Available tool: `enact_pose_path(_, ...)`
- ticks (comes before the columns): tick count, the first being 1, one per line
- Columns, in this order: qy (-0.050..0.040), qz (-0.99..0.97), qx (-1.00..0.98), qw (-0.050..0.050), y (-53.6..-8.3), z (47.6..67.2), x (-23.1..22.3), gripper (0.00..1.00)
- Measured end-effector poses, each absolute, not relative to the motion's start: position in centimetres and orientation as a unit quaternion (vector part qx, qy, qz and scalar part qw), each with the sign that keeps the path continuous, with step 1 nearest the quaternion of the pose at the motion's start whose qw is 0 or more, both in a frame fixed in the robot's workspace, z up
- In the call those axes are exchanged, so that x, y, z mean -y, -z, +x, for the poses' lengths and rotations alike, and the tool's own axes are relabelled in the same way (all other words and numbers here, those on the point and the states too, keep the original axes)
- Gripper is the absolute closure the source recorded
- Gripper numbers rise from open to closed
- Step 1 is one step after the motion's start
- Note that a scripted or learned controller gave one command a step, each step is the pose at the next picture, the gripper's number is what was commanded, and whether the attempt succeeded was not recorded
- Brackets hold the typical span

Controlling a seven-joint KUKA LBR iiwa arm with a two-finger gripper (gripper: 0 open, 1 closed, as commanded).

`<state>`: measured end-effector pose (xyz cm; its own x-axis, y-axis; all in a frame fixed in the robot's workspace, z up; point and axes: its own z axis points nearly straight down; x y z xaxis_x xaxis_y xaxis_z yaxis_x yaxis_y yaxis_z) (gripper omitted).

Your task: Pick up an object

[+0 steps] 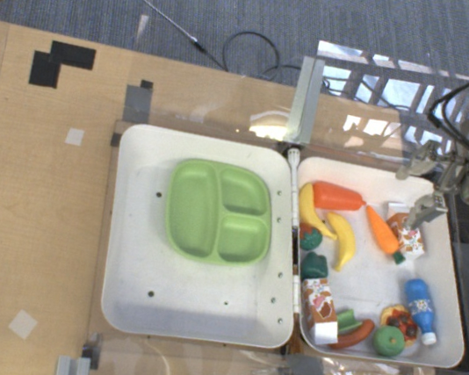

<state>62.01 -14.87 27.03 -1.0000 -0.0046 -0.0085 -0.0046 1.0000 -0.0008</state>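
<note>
Nearest the camera, at six o'clock in the right bin (pixel 452 357), lay a green apple (pixel 388 341), a sausage (pixel 355 332) and a blue bottle (pixel 421 309). Farther back, the bananas (pixel 328 225) looked light, stiff and slick, best pinched mid-curve. At one o'clock, the gripper (pixel 428 208) hovered by a small carton (pixel 409 237), fingers apart, holding nothing.

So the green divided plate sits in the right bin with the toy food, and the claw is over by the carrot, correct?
Not quite. The camera view shows the green divided plate in the left bin, alone, while the toy food lies in the right bin. The rest holds: the claw is by the carrot.
</note>
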Motion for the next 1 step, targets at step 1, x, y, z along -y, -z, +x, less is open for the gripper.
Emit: enact_pose_path(1,0.0011,0.028,-1.000,0.007,-9.95,60.05,16.45,0.00)
